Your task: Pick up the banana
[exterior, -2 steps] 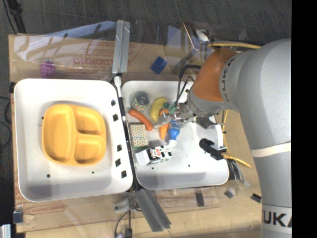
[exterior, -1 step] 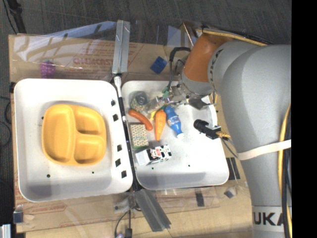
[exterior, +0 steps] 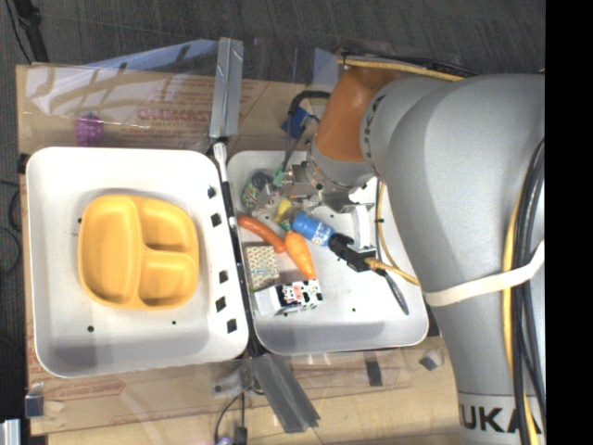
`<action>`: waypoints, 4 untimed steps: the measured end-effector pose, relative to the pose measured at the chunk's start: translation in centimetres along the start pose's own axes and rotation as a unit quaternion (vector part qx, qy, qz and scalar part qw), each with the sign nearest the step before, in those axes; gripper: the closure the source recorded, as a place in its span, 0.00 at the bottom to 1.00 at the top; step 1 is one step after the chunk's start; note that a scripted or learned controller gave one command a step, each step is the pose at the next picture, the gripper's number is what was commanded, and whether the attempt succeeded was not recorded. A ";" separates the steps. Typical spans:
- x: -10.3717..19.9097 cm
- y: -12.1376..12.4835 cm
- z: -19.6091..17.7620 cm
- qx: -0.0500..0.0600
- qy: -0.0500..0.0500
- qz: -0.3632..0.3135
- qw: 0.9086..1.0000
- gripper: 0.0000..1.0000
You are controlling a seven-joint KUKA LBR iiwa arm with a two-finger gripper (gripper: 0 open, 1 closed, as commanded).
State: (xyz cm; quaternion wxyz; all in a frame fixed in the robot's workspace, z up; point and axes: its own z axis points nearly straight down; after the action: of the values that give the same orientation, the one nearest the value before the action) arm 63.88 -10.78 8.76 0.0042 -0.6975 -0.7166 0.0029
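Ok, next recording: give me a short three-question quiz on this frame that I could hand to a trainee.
1. True or false: the yellow divided plate lies in the left bin.
2. Which bin does the arm reach into? A) left B) right
3. Fill in: the carrot lies directly next to the blue ____.

Key:
1. True.
2. B, the right bin.
3. Bottle. A bit of yellow near the gripper may be the banana; too hidden to be sure.

yellow divided plate (exterior: 139, 248), white bins (exterior: 56, 341), orange carrot (exterior: 298, 253), blue bottle (exterior: 311, 229)
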 end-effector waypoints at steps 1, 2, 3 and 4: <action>0.0 0.0 -0.6 0.004 0.001 -0.002 1.000 1.00; 0.0 -0.1 -0.6 0.004 0.001 -0.003 1.000 0.00; 1.1 1.6 -0.1 0.000 -0.001 -0.074 0.997 0.00; 1.2 1.5 -0.6 0.008 0.002 -0.077 0.997 1.00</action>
State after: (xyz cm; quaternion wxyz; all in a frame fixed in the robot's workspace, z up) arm 65.30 -9.52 9.34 0.0117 -0.6400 -0.7682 0.0064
